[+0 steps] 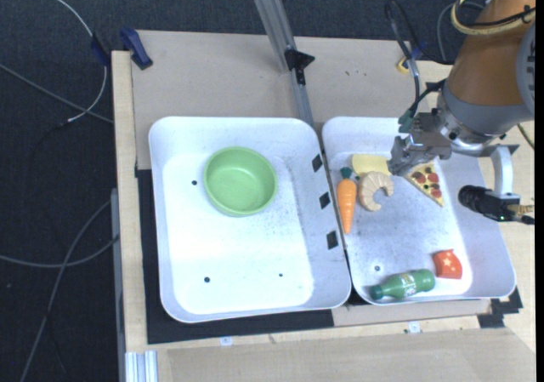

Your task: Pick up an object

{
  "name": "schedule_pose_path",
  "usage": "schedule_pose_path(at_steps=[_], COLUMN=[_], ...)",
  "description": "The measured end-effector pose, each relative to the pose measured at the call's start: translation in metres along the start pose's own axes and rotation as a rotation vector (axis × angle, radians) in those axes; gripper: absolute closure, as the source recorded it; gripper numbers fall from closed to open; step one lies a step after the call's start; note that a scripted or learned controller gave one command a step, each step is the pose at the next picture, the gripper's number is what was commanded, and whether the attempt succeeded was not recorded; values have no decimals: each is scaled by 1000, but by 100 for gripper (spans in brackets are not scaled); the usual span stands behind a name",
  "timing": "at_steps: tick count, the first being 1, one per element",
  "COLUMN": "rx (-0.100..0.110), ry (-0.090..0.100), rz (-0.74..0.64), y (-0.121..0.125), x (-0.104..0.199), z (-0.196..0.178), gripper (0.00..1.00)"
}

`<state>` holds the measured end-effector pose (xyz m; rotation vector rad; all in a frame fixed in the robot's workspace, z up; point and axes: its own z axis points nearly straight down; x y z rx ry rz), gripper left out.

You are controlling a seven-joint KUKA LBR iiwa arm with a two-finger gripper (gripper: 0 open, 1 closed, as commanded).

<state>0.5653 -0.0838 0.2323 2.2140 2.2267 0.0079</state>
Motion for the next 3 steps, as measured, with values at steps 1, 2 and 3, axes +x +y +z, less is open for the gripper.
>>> schedule_pose_path(at_steps=[1,2,3], rx=[12,6,6], ry=[4,2,1], rz=[-1,-1,-1], y=[-13,-15,-10], x=[52,107,166], z=[-8,-19,-11], gripper=[100,100,100])
